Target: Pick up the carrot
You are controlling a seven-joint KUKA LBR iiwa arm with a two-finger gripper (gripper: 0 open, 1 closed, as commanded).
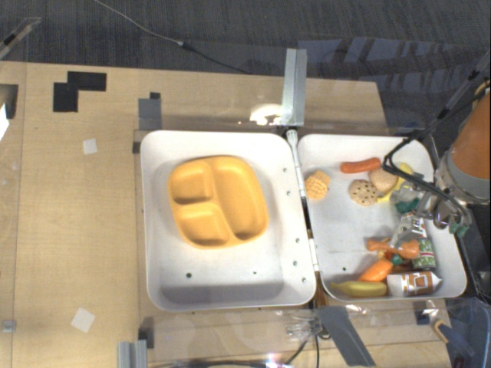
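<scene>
You will find the carrot [377, 269] lying near the front edge of the right bin [335, 228], crowded among other toy foods, with the gripper [414, 225] poised just above it, its grip state impossible to tell.

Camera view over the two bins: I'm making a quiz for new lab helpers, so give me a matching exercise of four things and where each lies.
Things:
1. yellow divided tray
2. hot dog
3. banana
4. waffle

Places:
A. near edge of the right bin
B. right bin, close to the divider between the bins
C. middle of the left bin
D. far part of the right bin

Pairs: 1-C, 2-D, 3-A, 4-B
</scene>
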